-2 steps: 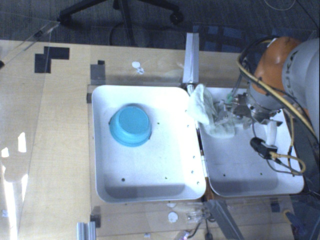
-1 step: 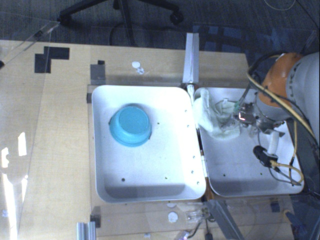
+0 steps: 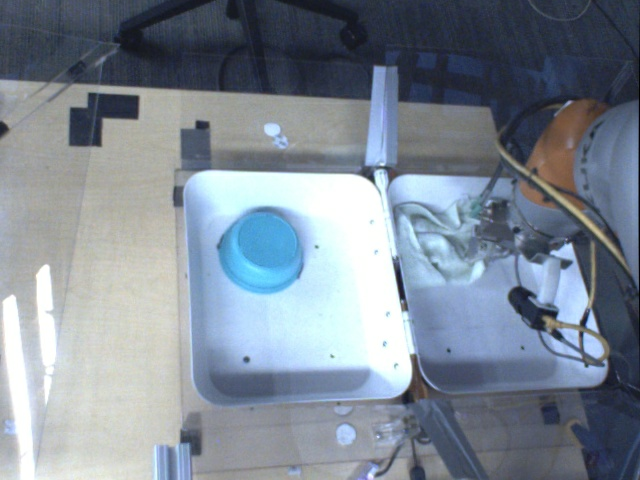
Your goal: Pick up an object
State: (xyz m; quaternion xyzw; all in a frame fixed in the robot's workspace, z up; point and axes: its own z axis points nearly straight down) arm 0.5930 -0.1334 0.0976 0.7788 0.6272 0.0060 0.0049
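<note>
Sitting alone in left bin — blue bowl.

This is a robotics lab or test cell rather than a home or shop. A pale wooden bench carries two shallow white bins bolted side by side, split by a metal rail running toward twelve o'clock. Black tape markers sit on the bench at ten o'clock. At three o'clock an industrial grey arm with an orange band trails loose cables. Dark carpet and the wheeled base of an office chair lie at twelve o'clock.
</note>
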